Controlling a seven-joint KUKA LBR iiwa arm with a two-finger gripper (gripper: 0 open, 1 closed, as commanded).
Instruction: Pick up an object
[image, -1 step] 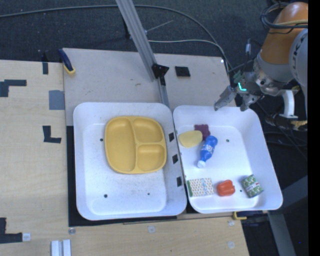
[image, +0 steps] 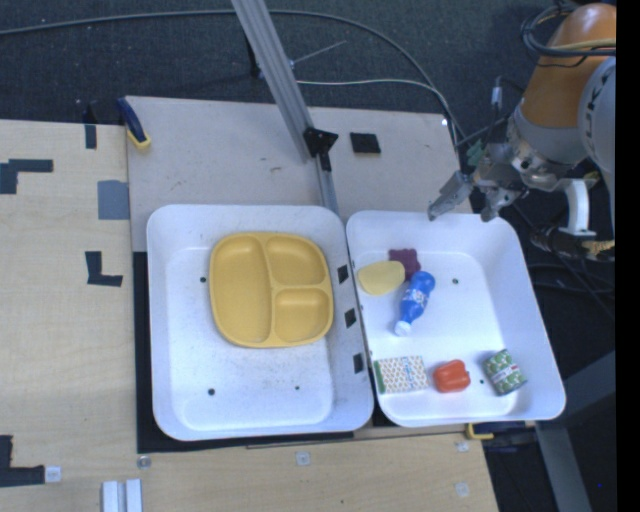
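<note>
Gripper (image: 462, 200), state unclear, hovers at the right bin's (image: 530, 300) far rim; crowded bottle (image: 412, 300) risks a glancing miss.

1. Arm (image: 575, 90): KUKA iiwa, rounded grey casing w/ smooth curved shells.
2. Orange band (image: 570, 60) above wrist: broad, glossy, w/ a light highlight near its top.
3. Wrist (image: 540, 165): pale grey/silver metal section under the band, darker fittings clustered at its lower end.
4. Gripper (image: 462, 198): small, dark grey to black, narrow parts tapering to a point; detail too small to read.
5. Cables: thin black leads loop around the top of the arm and trail beside the wrist.
6. White curved piece (image: 577, 205) next to the wrist, bracket-like; exact part unclear.
</note>
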